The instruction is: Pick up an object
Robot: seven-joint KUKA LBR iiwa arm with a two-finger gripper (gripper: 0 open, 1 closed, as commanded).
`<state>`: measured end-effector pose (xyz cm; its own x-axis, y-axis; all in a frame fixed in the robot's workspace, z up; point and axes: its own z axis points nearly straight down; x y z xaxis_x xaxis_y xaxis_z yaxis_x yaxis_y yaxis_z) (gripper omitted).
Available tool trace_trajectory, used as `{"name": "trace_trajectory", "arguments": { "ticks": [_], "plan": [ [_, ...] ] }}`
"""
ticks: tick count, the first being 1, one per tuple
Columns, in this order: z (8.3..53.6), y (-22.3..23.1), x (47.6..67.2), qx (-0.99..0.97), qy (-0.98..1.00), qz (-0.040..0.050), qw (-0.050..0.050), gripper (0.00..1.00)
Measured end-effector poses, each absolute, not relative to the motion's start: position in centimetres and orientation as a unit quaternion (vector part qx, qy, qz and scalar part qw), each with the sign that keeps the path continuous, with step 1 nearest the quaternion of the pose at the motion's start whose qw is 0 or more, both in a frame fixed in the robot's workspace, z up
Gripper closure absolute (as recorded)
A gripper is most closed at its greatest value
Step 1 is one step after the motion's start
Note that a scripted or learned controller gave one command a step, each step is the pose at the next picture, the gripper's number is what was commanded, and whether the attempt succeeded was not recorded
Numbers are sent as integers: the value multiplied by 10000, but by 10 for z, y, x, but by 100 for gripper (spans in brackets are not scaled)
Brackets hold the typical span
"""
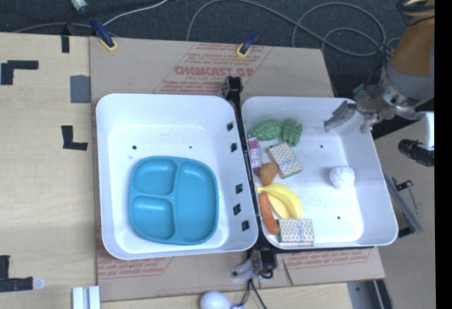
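Note:
The right bin holds several objects along its left side: two green toy vegetables, a small patterned box, an orange piece, a yellow banana, an orange-red sausage shape and a second patterned box. A crumpled white lump lies alone toward the right. My gripper hangs over the bin's far right corner, open, with nothing between its fingers. It is up and to the right of the white lump.
In the left bin lies a blue divided plate. A black divider with clips runs between the bins. The arm comes in from the right. Cables trail behind the bench.

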<state>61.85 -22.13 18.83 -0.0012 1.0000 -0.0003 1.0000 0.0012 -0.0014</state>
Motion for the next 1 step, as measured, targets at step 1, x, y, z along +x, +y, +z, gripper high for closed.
{"name": "trace_trajectory", "arguments": {
  "ticks": [1],
  "plan": [
    [96,-148,656,-7063,-7079,8,16,0]
  ]
}}
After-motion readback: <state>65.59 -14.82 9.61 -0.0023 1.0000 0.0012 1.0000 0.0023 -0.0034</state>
